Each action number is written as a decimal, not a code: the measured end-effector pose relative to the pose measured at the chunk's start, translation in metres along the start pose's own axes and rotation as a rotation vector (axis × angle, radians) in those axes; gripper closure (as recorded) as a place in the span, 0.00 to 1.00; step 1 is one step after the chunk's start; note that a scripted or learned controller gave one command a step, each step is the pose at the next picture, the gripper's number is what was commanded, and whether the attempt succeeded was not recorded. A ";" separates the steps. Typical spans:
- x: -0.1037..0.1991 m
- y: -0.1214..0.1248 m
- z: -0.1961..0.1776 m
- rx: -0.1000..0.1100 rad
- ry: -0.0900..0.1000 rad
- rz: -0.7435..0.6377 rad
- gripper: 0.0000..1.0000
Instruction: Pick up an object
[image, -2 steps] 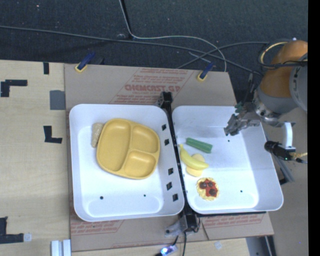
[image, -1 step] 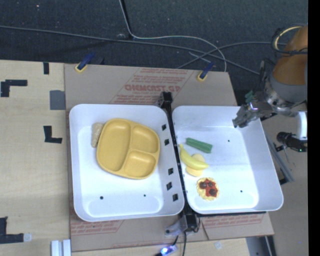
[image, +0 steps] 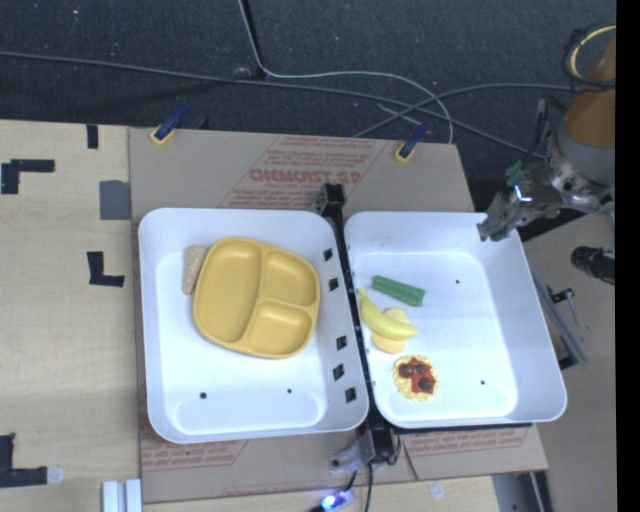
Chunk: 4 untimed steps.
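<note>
The right bin (image: 500, 330) holds a green stick-shaped piece (image: 399, 291), a yellow banana (image: 385, 320) just below it, and a small yellow tart with red berries (image: 415, 377) near the front. My gripper (image: 497, 222) hangs over the right bin's far right corner, above and well to the right of these toys. Nothing shows between its fingers.
The left bin (image: 170, 330) carries a yellow divided plate (image: 256, 297) with a tan sponge-like piece (image: 192, 268) tucked at its left edge. Black clips line the seam between the bins. Cables run across the dark floor behind the cardboard base.
</note>
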<state>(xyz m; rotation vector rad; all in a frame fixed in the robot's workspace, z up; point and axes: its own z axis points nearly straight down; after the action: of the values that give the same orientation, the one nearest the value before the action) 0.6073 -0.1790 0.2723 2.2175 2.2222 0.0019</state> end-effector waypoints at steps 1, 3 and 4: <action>0.062 0.000 0.003 0.003 0.001 -0.003 1.00; 0.159 -0.019 0.014 0.005 0.000 -0.001 1.00; 0.207 -0.025 0.016 0.005 0.001 -0.003 1.00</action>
<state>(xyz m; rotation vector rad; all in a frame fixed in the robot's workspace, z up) 0.5814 0.0277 0.2559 2.2169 2.2287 -0.0024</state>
